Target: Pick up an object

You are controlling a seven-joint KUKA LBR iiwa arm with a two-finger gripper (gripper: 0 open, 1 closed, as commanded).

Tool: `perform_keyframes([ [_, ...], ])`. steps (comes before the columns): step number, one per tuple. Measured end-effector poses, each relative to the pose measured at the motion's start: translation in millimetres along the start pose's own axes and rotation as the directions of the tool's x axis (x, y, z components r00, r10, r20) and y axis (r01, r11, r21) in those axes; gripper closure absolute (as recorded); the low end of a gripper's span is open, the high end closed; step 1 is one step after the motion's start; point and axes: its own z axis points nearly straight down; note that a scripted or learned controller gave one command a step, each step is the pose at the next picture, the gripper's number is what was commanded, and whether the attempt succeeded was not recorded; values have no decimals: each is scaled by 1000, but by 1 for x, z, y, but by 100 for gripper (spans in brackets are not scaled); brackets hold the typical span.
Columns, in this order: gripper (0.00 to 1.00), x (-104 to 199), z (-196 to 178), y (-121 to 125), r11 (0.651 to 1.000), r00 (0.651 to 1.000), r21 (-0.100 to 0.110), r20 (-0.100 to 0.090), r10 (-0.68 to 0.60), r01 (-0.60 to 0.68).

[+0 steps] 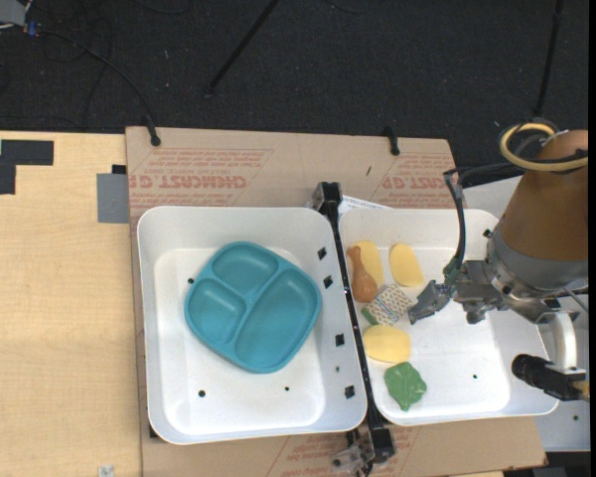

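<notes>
Camera view is looking down on two white bins. Left bin [169, 266] is carrying a teal sectioned plate [253, 306], sitting about mid-bin, tilted toward the front edge. It is rigid, wide and flat with a low rim, so it is a poor pick for a two-finger claw.

Right bin [477, 386] is holding the small stuff, all crowded along its left wall:
- brown drumstick-shaped piece [362, 274], near the back-left, lying lengthwise along the divider
- yellow piece [373, 262] partly under or behind it, touching
- second yellow oval [406, 264], just beside those
- small patterned scrap [386, 308] at mid-left
- yellow lemon-like lump [387, 344] toward the front-left
- green leafy piece [405, 386] near the front edge

They are looking like toy food: probably light, smooth plastic, slippery on rounded faces. My guess is the lump and ovals will be squirting out unless pinched across the short axis at the widest point. The drumstick's narrow shaft is looking like the best hold. The green piece looks softer and may be giving under squeeze.

Gripper [429, 303] is hanging low over the bin's middle, just right of the scrap and above the lemon lump. Nothing is showing between its tips. Whether the claw is wide or narrow, I cannot tell; the dark linkage is blurring together.
</notes>
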Motion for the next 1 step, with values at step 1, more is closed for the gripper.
perform_keyframes([
  [1, 0, 0, -6, 2, 1000, 1000, -11, 1, -2, 2],
])
